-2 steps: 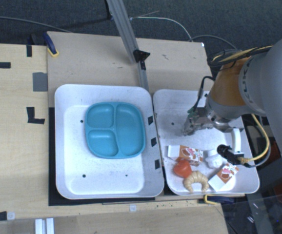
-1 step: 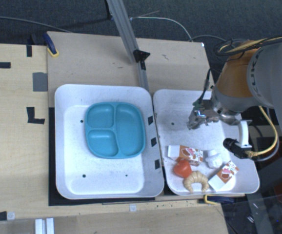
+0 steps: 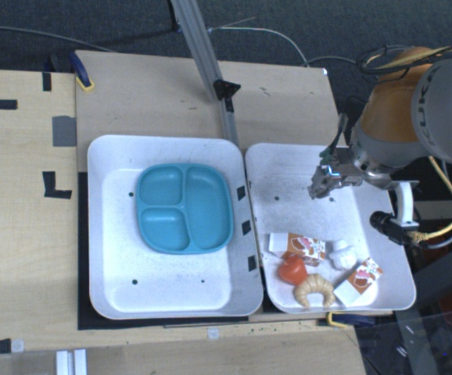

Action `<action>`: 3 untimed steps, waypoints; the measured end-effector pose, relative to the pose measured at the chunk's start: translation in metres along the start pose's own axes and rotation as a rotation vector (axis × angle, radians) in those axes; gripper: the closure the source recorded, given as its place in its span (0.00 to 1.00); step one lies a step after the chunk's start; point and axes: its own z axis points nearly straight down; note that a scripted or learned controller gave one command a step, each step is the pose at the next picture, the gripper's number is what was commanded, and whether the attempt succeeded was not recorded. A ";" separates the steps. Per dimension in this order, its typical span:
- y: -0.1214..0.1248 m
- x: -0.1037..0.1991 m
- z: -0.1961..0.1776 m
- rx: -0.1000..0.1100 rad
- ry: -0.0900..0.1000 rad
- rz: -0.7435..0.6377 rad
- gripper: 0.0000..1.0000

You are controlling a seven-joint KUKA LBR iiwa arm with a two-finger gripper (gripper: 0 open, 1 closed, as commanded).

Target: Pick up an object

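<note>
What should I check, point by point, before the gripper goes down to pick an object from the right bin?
1. Gripper carries nothing already: cannot tell, the fingers are too small and dark to read.
2. Objects sit in the right bin: ok, all lie along its near edge.
3. Gripper is above an object: not ok, it hangs over bare bin floor, away from the pile.
4. Targets are separated: not ok, the croissant touches the red object.
5. The small carton is unobstructed from above: ok.
6. Blue divided plate is out of the path: ok, it lies in the left bin.
</note>
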 end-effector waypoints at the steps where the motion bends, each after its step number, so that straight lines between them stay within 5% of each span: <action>1: 0.003 0.004 -0.043 -0.001 0.000 -0.001 1.00; 3: -0.008 0.120 -0.025 0.006 0.002 -0.006 1.00</action>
